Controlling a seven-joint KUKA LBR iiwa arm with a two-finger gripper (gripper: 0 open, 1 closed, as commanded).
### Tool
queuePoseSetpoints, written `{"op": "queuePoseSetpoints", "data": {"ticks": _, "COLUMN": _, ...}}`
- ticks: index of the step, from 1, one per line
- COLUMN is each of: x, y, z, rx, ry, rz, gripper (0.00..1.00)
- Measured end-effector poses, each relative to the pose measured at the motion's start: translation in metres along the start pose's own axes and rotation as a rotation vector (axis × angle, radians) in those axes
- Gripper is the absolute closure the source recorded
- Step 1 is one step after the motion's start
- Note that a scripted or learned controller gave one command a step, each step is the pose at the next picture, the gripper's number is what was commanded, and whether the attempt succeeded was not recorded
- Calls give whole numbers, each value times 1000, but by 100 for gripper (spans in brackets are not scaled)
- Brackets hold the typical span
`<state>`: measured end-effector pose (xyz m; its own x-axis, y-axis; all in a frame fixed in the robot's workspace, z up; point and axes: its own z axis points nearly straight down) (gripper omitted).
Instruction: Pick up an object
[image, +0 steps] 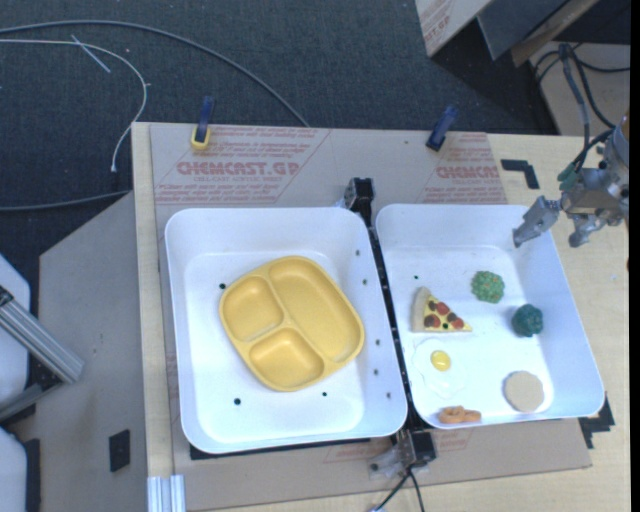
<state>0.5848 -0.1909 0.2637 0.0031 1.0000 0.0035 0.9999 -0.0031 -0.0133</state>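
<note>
Gripper: sits at the far right (556, 226), hanging over the top right corner of the right bin (575, 330). Fingers look spread apart, nothing between them.

Left bin: (190, 300) just has the yellow tray (290, 322) in it, three compartments, tilted a bit.

Right bin: all the small stuff lives here. Pizza slice (436, 312) near the left wall, light green clump (488, 286) closest to the gripper, dark green clump (528, 320) just below and right of that, fried egg (440, 361), round cookie (523, 390), and an orange bit (459, 415) at the front edge.

Progress: basically zero, I'd say. Every item is lying flat on the bin floor and the gripper is well up and off to the side of them all.

What's left: pretty much everything, i.e. pick a target, come down over it, close, lift.

Best guess for target: the light green clump, since it's nearest, but honestly can't tell what it's aiming at.
</note>
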Motion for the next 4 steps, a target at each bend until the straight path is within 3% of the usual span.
{"op": "queuePoseSetpoints", "data": {"ticks": 1, "x": 1, "y": 2, "z": -7, "rx": -13, "ry": -3, "rz": -3, "gripper": 0}}
{"op": "queuePoseSetpoints", "data": {"ticks": 4, "x": 7, "y": 6, "z": 120, "rx": -8, "ry": -1, "rz": -3, "gripper": 0}}
